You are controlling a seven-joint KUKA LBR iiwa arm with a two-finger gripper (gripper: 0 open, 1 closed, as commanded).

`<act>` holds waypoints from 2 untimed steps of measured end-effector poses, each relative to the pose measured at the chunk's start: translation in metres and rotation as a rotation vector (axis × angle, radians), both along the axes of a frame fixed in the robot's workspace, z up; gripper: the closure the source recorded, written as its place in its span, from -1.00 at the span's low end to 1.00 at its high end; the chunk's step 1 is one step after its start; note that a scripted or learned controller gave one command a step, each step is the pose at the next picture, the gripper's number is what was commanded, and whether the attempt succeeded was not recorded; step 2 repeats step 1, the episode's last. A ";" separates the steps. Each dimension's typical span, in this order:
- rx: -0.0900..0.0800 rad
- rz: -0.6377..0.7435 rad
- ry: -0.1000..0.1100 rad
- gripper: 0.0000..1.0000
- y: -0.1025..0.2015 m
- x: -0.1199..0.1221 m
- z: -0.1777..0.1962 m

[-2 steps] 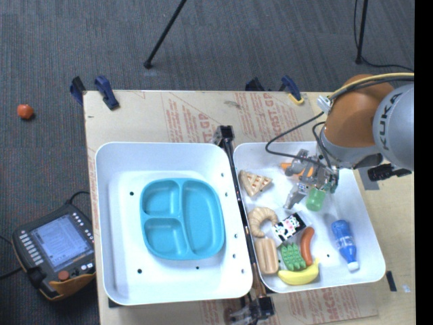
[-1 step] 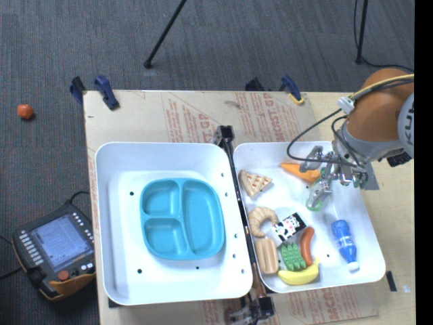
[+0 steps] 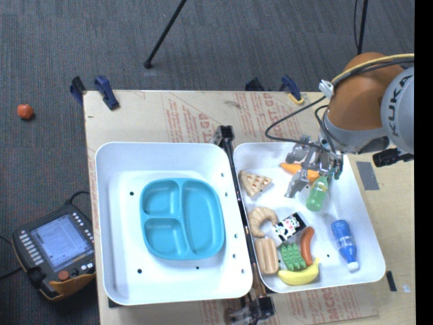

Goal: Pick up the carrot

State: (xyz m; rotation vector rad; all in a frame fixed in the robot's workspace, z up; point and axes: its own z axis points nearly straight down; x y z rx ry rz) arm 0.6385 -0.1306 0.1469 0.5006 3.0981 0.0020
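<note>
Nearest the camera, a banana [image 3: 300, 275] and blue bottle [image 3: 344, 244] at the near end of the right bin [image 3: 369, 227]. Further back, a green bottle [image 3: 316, 193], touching or just beside the gripper [image 3: 308, 173]. Right at the fingers, the carrot [image 3: 298, 170], long axis across the bin, orange showing on both sides of the metal. Seemingly between part-open fingers; grasp not confirmed. Beyond, bare bench [image 3: 189, 107].

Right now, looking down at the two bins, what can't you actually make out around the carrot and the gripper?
- Carrot: part of the orange shows; the gripper covers the rest, so its full length is hidden.
- Whether the carrot is gripped: too small and cluttered to tell.
- Green bottle: its top sits under the gripper.
- Arm: cut off by the right edge.
</note>
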 end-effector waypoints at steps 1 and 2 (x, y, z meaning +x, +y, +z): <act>0.000 0.052 0.003 -1.00 -0.003 -0.007 -0.059; 0.000 0.052 0.003 -1.00 -0.003 -0.007 -0.059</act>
